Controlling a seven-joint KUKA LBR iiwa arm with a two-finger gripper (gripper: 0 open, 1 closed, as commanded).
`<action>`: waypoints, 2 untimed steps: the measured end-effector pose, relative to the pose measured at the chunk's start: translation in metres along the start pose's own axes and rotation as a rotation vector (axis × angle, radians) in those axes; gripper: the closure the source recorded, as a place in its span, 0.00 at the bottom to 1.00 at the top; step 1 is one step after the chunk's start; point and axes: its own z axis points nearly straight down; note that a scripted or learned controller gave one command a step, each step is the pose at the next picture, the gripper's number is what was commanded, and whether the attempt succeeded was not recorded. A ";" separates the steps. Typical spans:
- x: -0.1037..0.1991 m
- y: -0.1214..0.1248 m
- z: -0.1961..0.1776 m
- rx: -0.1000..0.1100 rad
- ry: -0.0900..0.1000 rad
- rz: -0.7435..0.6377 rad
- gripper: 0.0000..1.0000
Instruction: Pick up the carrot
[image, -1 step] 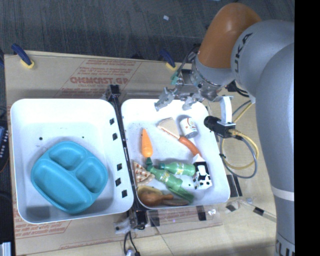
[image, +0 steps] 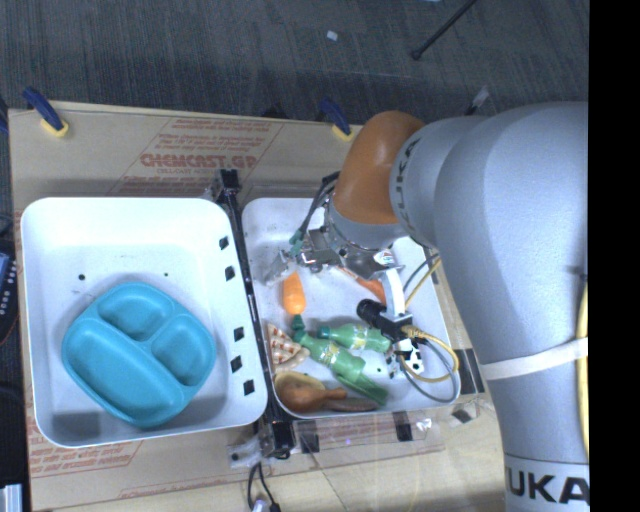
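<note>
Orange, the carrot (image: 292, 294) lies in the right bin (image: 262, 222) near its left wall, above two green bottles (image: 345, 350). The gripper (image: 318, 252) hangs just above the carrot; its opening cannot be told. A blue tray (image: 138, 350) fills the left bin (image: 60, 225).

The blue three-part plastic plate (image: 140, 350) lies in the left white bin (image: 60, 225). In the right white bin (image: 262, 222), the small orange carrot (image: 293, 294) lies behind the green plastic bottles (image: 345, 350).
</note>
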 end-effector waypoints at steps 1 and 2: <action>-0.002 0.004 -0.016 -0.008 -0.006 -0.009 1.00; 0.027 -0.099 -0.099 -0.009 0.002 0.250 1.00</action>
